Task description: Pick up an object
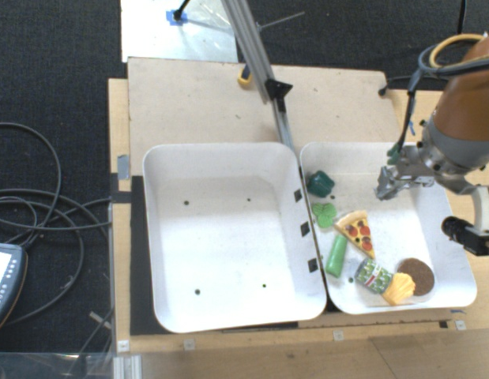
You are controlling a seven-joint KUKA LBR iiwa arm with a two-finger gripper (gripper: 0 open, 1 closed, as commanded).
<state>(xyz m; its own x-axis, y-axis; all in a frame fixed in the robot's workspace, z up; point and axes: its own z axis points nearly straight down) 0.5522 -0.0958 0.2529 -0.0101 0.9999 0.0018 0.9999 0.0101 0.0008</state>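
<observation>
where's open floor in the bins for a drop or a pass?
Left bin: bare floor, wall to wall. Right bin: crowded along the divider and front, from dark green block and pizza slice to brown disc. Free strip by its right wall, below the gripper.

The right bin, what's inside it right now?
The right bin holds a dark green block, a light green piece, a pizza slice, a green cylinder, a small can, a brown disc and a yellow toy. The gripper covers some of the floor.
</observation>
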